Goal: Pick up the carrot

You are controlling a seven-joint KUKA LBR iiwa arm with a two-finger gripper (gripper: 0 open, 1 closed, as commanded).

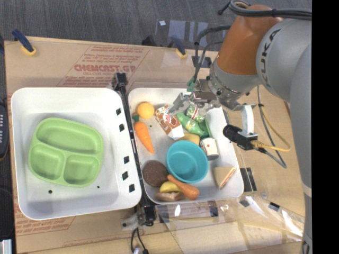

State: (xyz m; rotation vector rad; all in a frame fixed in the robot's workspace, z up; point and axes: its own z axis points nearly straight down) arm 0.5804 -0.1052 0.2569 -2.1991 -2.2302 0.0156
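**Carrot waiting, claw hovering elsewhere**

The claw (192, 103) is hanging over the packets near the right bin's (233, 187) far edge; whether it is clenched or released, I cannot tell; the carrot (143, 135) is lying untouched along that bin's left wall, so the pick is all to do; counting: one carrot, one teal bowl (186, 162), one green tray (64, 151), two bins.

Only stuff I can actually read: the cardboard sheet (106, 62) covering the worktop has "CHEMCAST GP" printed in red, just behind the left bin, with lines of smaller red print around it that are too tiny to make out. The grey arm (280, 46) has dark lettering on its side, cut off, looks like "KU".
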